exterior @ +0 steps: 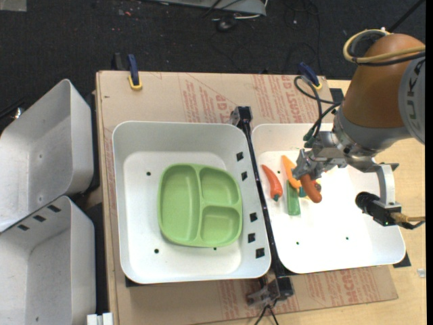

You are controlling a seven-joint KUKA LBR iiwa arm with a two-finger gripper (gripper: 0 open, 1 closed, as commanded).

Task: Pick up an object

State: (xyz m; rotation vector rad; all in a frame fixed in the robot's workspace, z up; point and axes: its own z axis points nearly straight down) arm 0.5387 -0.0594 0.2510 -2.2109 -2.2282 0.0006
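I have the tool (308, 171) low in the right bin (379, 249), over a cluster of toy vegetables (292, 185); I cannot tell its state. I'd centre on one piece and close slowly.

I can make out red printed lettering on the brown board (203, 93) under the bins, but it sits reversed and too faint to read. On the arm (413, 107) I read "UK" in dark letters.
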